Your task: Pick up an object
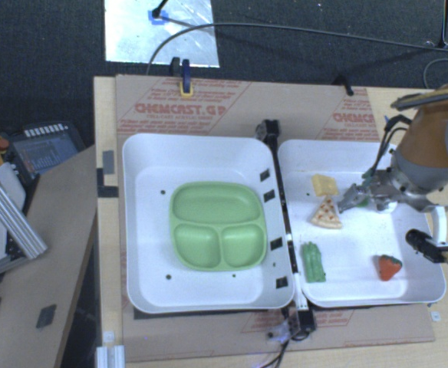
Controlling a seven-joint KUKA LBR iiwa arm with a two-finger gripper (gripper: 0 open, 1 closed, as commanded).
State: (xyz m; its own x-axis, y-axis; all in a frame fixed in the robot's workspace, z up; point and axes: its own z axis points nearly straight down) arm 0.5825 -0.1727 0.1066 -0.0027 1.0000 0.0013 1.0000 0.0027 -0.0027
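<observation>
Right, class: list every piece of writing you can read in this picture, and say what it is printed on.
"CHEMCAST G P": red print on the brown board under the bins, left.
A second red print on the board's right side: partly hidden, unreadable.
Device screen at far left: too blurred to read.

Pizza slice lies flat in the right bin, beside cheese.

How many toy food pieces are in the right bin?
4: a cheese block at the back, a pizza slice just in front, green beans front left, a strawberry front right. The arm may hide more.
</observation>
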